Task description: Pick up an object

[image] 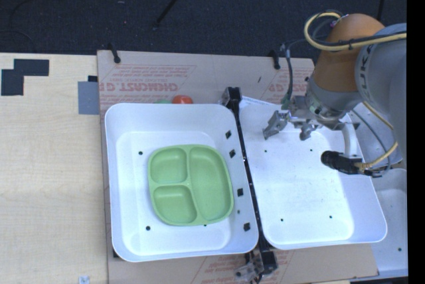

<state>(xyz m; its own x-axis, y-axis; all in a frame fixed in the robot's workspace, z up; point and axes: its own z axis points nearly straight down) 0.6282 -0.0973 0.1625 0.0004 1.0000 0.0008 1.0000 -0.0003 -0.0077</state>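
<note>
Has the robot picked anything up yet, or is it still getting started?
It's just starting. Nothing looks done: the gripper hangs over the far end of the right bin with its fingers apart and nothing between them. The green plate lies flat in the left bin, untouched. Left to do: move over something, probably the plate, go down, grab it and lift.
</note>
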